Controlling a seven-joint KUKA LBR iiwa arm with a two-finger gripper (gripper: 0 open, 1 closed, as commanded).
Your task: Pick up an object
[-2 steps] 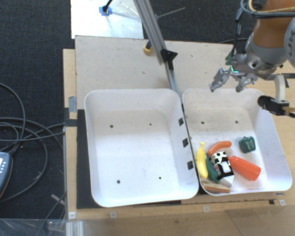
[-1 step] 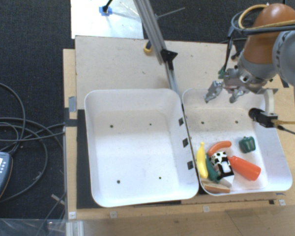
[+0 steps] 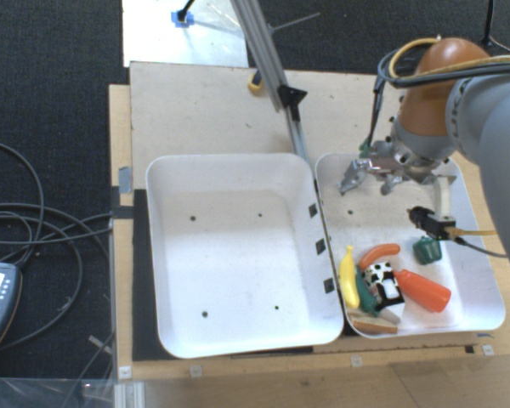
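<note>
My two-finger gripper (image 3: 370, 177) hangs over the far end of the right white bin (image 3: 484, 253), fingers spread apart with nothing between them. No pick is made yet. The candidates lie clustered at the near end: a yellow banana (image 3: 348, 280), an orange carrot-shaped toy (image 3: 425, 291), a small green block (image 3: 426, 249). Descent, closing and lifting all remain, I judge.
</note>
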